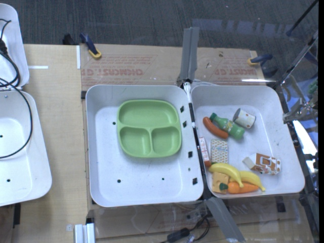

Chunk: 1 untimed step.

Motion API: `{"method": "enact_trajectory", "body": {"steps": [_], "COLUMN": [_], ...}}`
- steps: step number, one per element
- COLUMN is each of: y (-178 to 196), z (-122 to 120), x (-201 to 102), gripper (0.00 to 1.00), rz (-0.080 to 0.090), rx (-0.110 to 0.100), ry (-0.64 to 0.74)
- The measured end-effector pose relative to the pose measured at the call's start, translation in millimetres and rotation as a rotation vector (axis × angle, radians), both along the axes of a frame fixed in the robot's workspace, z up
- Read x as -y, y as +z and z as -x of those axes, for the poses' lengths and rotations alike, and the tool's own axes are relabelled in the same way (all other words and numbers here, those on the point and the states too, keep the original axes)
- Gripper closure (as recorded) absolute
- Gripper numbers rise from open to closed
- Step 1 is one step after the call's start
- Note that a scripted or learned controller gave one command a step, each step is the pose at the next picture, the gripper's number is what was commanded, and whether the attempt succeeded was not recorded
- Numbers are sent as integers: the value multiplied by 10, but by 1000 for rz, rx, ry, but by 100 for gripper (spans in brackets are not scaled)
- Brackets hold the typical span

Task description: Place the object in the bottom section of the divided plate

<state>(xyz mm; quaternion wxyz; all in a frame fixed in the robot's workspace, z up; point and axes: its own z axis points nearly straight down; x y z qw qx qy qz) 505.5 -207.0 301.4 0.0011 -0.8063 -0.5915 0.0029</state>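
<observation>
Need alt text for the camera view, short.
A green divided plate sits in the left white bin, its three sections bare. The right white bin holds toy food: a banana, carrot, green bottle, small carton and more.

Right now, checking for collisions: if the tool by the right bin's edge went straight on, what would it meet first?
Uncertain: the tool is blurred. If it points left, as it seems, the white can looks first in line; height unclear.
</observation>
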Motion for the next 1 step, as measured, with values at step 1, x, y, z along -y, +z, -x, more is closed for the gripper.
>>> {"method": "enact_trajectory", "body": {"steps": [1], "y": [78], "z": [-5], "x": [5], "gripper": [100], "rz": [1], "rx": [-3], "ry": [1]}}
